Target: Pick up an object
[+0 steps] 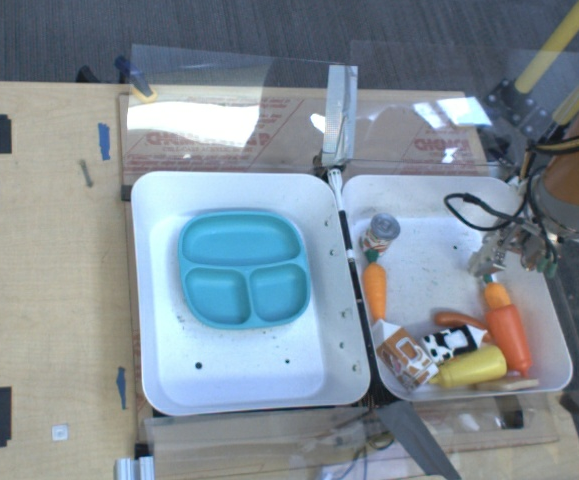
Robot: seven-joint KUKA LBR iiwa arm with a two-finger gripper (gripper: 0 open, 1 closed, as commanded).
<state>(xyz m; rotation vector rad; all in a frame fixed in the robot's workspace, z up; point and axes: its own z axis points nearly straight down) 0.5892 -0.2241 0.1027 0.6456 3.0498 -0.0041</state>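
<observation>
Nearest the camera, along the front wall of the right-hand shallow white bin (559,368), lies a cluster of toys: a yellow plastic squash-shaped piece (474,367), a black-and-white cow-patterned toy (449,344), a small brown-and-white printed carton (405,357) and a short red piece (456,319), all touching or nearly so.

The gripper (496,260) hangs low over the right side of that bin, just above the leafy end of a large orange plastic carrot (508,331). Its metal parts and trailing black cable (469,208) blur together, so whether it is open or closed cannot be told, and nothing can be seen held in it.

Outward from there: a smaller orange carrot (374,289) lies along the bin's left wall, with a small grey-topped can (380,232) just behind it. Across the divider, the left white bin (159,298) carries a turquoise three-compartment plastic plate (244,269). Both bins rest on the pale wooden counter (39,298).

Assessment: the step in hand appears to be the descent onto a target, most likely the large carrot, which lies apart from the front cluster along most of its length. A sound grasp would centre on the carrot's thicker body instead of its narrow top, span its width crosswise, and keep clear of the right wall. Risk: a closing on the tapered end may slip off.
</observation>
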